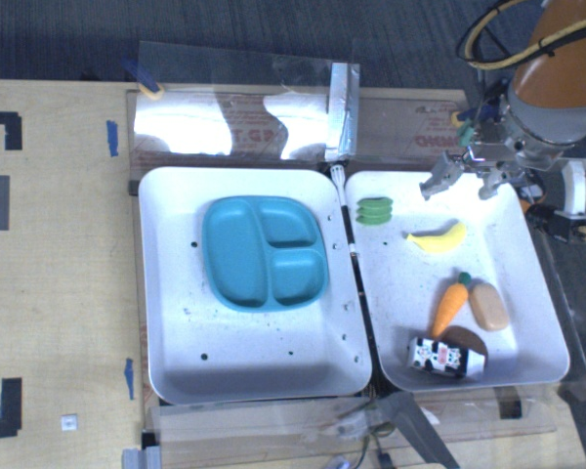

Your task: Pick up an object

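My gripper [463, 185] hangs open above the far edge of the right bin [537, 262], its two fingers spread with nothing between them. Just below it lies a yellow banana [438, 238]. A green ridged item [374, 210] sits at the bin's far left corner. Nearer the front lie an orange carrot [450, 304], a tan bread roll [488, 306], a brown rounded item [466, 340] and a black-and-white carton [446, 357].
The left bin [176, 340] holds a blue divided plate [265, 251]. A shiny clear panel with a metal post [341, 110] stands behind the bins. The arm's orange band and yellow cables [527, 27] fill the upper right.
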### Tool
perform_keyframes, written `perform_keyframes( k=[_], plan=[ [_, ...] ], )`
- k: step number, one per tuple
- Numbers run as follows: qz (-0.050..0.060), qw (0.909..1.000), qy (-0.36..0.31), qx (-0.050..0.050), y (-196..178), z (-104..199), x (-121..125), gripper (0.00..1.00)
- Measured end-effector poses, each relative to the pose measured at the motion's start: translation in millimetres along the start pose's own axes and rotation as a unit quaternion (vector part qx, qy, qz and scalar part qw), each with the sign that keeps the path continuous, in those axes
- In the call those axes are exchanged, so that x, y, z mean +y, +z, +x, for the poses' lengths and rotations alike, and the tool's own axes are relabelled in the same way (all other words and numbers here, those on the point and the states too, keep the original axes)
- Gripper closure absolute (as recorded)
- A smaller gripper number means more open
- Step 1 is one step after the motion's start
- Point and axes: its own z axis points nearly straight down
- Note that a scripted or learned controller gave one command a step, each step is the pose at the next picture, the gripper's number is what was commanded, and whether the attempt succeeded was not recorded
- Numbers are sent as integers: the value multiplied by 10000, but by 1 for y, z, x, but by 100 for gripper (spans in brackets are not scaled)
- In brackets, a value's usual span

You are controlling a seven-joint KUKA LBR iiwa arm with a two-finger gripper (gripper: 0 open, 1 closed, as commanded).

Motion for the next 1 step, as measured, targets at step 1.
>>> perform_keyframes(
  k=[1],
  plan=[
    [-41, 10000, 21, -13, -65, -42, -22, 0]
  ],
)
